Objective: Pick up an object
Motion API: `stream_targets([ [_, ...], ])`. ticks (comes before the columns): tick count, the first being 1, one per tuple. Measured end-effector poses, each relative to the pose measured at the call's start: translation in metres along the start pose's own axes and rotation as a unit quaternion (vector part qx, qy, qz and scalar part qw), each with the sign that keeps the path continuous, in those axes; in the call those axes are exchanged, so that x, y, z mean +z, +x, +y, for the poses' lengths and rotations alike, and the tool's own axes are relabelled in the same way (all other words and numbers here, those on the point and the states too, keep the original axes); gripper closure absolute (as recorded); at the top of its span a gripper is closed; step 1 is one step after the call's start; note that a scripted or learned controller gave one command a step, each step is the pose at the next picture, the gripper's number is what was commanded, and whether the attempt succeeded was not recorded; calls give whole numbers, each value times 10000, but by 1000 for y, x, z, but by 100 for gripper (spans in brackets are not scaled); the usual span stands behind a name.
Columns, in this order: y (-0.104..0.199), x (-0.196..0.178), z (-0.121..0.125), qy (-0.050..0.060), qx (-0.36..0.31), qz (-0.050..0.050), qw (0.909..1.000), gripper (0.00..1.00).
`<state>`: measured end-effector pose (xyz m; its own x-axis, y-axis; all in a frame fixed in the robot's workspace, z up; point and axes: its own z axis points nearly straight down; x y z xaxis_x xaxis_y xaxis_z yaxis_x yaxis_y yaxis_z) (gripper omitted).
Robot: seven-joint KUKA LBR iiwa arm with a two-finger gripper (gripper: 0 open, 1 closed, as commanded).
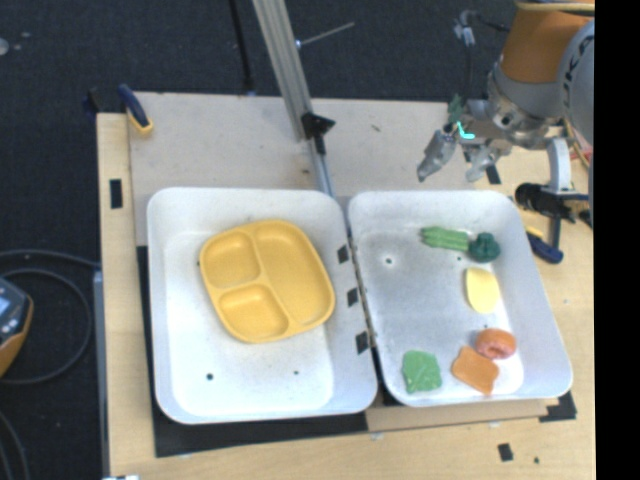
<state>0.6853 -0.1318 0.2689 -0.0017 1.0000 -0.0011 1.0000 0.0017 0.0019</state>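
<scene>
Evidently empty, the gripper (458,158) hangs spread at upper right, above the right bin (400,298).
Lower right, the small orange piece (475,370) looks light, probably soft; pinch its flat sides.

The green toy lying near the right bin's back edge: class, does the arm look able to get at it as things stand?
Probably yes. The green toy lies apart from the other pieces, nothing covers it, and the gripper hangs just beyond that bin's back rim.

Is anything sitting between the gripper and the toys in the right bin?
Nothing visible. The gripper hangs above the right bin's far rim, and the nearest toy, the green one, lies in the open just below it in the view.
</scene>
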Motion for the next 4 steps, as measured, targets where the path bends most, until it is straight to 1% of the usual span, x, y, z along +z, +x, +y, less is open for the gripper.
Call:
stream_targets([
  [1,0,0,0,0,0,0,10000,0],
  [2,4,62,0,26,-7,-1,10000,0],
  [3,1,124,-6,27,5,-1,10000,0],
  [4,0,167,-5,-3,-1,-9,10000,0],
])
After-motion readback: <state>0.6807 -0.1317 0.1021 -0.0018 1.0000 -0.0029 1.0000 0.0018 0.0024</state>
